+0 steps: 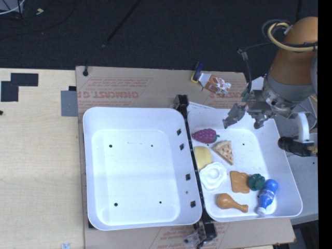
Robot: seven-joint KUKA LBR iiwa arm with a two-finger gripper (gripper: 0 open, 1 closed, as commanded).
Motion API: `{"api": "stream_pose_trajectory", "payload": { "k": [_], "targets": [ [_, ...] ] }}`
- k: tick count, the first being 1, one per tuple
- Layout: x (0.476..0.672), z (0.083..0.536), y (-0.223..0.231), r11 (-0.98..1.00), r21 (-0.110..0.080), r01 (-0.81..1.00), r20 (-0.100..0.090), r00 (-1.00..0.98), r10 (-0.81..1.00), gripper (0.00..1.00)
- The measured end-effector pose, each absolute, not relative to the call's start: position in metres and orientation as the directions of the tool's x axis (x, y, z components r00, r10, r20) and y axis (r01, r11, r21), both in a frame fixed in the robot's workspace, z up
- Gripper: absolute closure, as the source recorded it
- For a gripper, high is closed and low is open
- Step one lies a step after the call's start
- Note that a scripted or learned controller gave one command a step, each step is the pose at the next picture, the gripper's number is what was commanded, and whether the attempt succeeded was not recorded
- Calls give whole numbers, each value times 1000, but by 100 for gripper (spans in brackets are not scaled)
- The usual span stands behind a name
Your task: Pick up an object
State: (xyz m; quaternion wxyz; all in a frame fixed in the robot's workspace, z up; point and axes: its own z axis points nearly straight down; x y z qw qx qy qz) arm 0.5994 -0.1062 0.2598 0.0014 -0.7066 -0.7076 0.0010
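My tool [245, 116] hangs open and empty over the right bin's [287, 162] far rim. Nearest below it lie the pizza slice [224, 151] and purple grapes [205, 135]. I would descend squarely, straddling one item.

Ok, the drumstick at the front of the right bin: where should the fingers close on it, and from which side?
Hedged: grip the drumstick across its plump end, coming straight down. It lies flat with bare floor around it; the thin bone end tapers toward the blue bottle, so there's less to hold there. The gripper hangs over the bin's far edge.
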Motion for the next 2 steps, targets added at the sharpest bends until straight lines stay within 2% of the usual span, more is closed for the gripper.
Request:
{"api": "stream_pose_trajectory", "payload": {
  "k": [1,2],
  "targets": [
    [555,140,-105,0,-17,1000,3,0,1000,0],
    [612,90,-103,-1,8,1000,-2,1,1000,0]
  ]
}}
